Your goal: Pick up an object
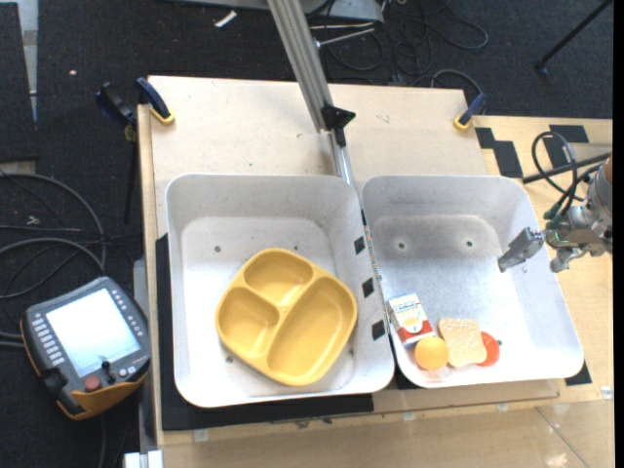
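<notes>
In the right bin (439,213), near its front edge, lie a small white and red carton (407,316), an orange ball (431,353), a slice of toast (462,342) and a red piece (490,348) partly hidden behind the toast. My gripper (541,253) hangs over the bin's right rim, up and to the right of these objects. It is open, its two fingers (517,250) spread apart with nothing between them.
The left bin (195,203) holds a yellow divided plate (287,314). A metal pole (307,57) slants across the bench behind the bins. A teach pendant (86,344) sits off the bench at the left, and cables lie on the floor behind.
</notes>
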Controlling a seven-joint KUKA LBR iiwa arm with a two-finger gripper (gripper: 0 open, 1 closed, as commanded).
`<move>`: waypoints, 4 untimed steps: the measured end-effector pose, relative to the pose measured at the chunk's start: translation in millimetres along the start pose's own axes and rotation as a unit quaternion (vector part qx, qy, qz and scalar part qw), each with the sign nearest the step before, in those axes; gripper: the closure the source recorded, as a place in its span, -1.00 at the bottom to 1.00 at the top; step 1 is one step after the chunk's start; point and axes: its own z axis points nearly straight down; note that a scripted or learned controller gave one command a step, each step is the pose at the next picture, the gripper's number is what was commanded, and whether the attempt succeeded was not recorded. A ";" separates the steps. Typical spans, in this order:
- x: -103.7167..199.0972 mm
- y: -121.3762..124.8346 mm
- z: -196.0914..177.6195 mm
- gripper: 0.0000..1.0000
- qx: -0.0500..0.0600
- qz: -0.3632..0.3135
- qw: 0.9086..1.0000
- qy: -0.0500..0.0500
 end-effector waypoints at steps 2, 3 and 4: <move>1.0 -0.3 64.2 -1.00 0.003 0.001 1.000 0.001; -0.6 -3.4 128.3 -1.00 0.003 0.002 1.000 0.001; -0.2 -2.7 150.1 -1.00 0.000 0.002 1.000 0.000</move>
